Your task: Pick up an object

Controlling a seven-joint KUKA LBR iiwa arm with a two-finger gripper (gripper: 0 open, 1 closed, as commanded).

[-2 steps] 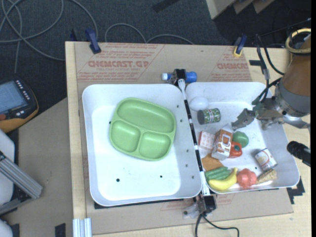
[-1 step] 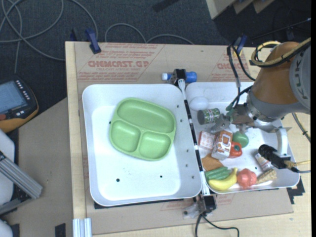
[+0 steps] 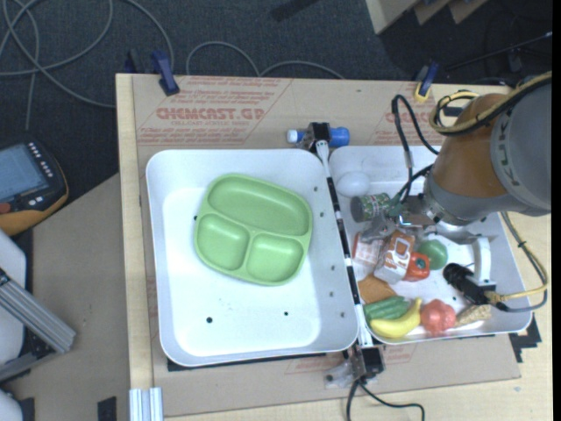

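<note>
Camera view: tool (image 3: pixel 405 228) fingertips obscured.

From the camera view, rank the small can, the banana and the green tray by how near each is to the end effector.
1. Small can: right bin, just left of the end effector.
2. Banana: right bin's near edge, below it.
3. Green tray: left bin, farthest left.

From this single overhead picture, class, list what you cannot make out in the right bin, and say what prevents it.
1. Gripper: whether open or shut; the arm covers it from above.
2. The bin's upper right corner: hidden under the arm.
3. Label on the red and white packet: too small to read.
4. Small can: blurred, partly behind cables.
5. Items beneath the banana pile: overlapped.
</note>
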